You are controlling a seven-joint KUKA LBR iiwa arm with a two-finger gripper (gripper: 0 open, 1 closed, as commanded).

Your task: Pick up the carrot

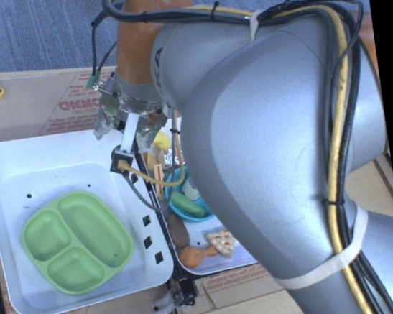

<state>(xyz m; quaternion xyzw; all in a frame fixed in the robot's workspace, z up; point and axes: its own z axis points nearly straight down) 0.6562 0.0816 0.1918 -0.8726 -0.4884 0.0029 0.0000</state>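
While arm covers most of right bin, end effector hangs over its left edge; finger state unclear. Green tray lower left of it, in left bin.

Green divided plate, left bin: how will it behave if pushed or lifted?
The green plate is probably stiff: its moulded dividers and raised rim look rigid. It lies flat and low on the smooth floor of the left bin, so a push would likely slide it, not tip or roll it. It looks like thin plastic, so probably light for its size.
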